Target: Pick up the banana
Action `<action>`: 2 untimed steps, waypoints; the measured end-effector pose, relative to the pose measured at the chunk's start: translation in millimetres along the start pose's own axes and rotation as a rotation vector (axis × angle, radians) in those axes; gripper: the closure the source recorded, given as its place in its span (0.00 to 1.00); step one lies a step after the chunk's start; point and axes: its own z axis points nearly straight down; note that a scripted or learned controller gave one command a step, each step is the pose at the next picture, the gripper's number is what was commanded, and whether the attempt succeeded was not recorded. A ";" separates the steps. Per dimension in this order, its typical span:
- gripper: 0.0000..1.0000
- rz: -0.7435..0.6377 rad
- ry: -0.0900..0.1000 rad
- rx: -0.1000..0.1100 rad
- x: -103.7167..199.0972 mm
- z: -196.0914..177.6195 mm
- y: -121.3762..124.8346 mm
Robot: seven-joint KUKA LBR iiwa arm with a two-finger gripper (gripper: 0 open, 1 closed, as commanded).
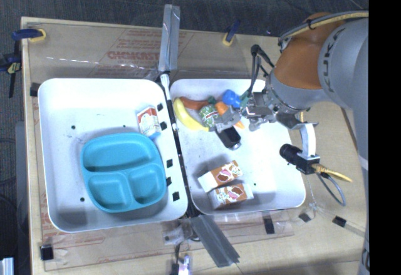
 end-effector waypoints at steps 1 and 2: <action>0.00 -0.061 -0.003 -0.004 36.6 110.4 26.3; 0.00 -0.099 -0.012 -0.007 31.9 118.3 76.8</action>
